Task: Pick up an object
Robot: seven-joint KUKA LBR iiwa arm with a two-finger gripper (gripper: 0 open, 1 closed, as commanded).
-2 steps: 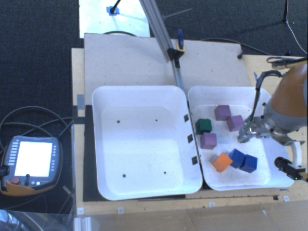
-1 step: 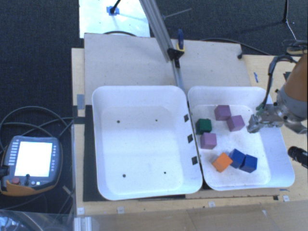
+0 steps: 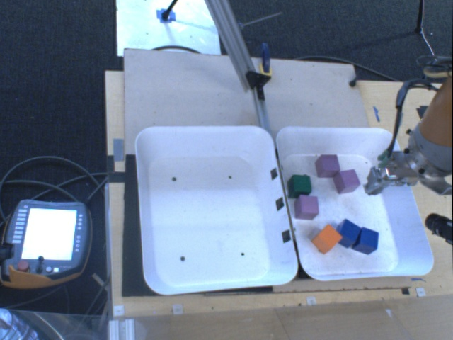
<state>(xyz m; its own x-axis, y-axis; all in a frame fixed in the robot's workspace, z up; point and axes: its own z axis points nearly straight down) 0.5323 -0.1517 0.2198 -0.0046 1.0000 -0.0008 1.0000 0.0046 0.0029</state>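
Two shallow white bins sit side by side on the counter. The left bin shows bare white floor with a few dark specks. The right bin holds seven small blocks.

The claw enters from the right, over the right bin's far-right side, at the end of the grey arm. It is a small metallic cluster seen from above, and at this size I cannot tell how wide it stands or whether anything is between its tips. No block is visibly in its hold. Its tip lies just beside the right-hand purple block, close enough that I cannot say whether they touch.

A second purple block sits up and to the left of that one, the two nearly corner to corner. A green block lies near the bin's left wall, with a third purple block just below it. Toward the near edge, an orange block rests beside two blue blocks that sit against each other.

Outside the bins, a control pendant with a pale screen lies on the dark floor at left, its cables looping round it. A slanted metal pole runs from the top of the view down to the gap between the bins.
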